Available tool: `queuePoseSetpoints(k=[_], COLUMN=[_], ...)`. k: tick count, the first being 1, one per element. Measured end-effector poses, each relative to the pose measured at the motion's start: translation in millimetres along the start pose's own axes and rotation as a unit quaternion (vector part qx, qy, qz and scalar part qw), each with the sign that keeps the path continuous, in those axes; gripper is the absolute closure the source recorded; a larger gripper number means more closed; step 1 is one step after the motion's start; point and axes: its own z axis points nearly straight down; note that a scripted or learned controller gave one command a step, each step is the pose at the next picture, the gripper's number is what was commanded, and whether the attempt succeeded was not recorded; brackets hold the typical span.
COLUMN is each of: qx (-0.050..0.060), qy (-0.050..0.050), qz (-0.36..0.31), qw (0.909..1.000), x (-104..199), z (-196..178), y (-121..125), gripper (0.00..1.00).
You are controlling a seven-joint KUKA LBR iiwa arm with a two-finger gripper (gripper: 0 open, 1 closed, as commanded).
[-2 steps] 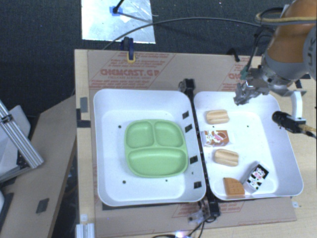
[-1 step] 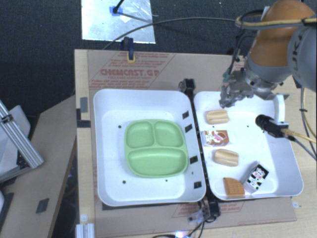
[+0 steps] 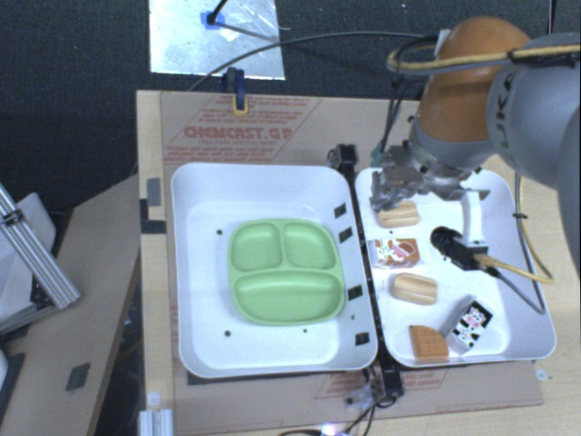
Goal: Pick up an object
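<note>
Pincer (image 3: 390, 192): low over bun (image 3: 398, 214), ready to grab; wide or narrow, cannot tell.
Plate (image 3: 285, 271): alone in left bin (image 3: 195, 243).

A single fixed camera sits above the surface (image 3: 272, 121) and looks down at a slant, from moderate height. Both white bins fall inside the frame, the left bin (image 3: 195, 243) near centre and the right bin (image 3: 517, 271) toward the right, where the arm (image 3: 508, 98) enters.
</note>
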Motion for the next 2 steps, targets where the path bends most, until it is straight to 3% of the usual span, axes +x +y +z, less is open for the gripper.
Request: queuePoseSetpoints(k=[1, 2], qx=[0.000, 0.000], qy=[0.000, 0.000], qz=[0.000, 0.000], qw=[1.0000, 1.0000], x=[61.1, 100.0], z=[10.3, 15.9], y=[-0.6, -14.4], gripper=[1.00, 1.00])
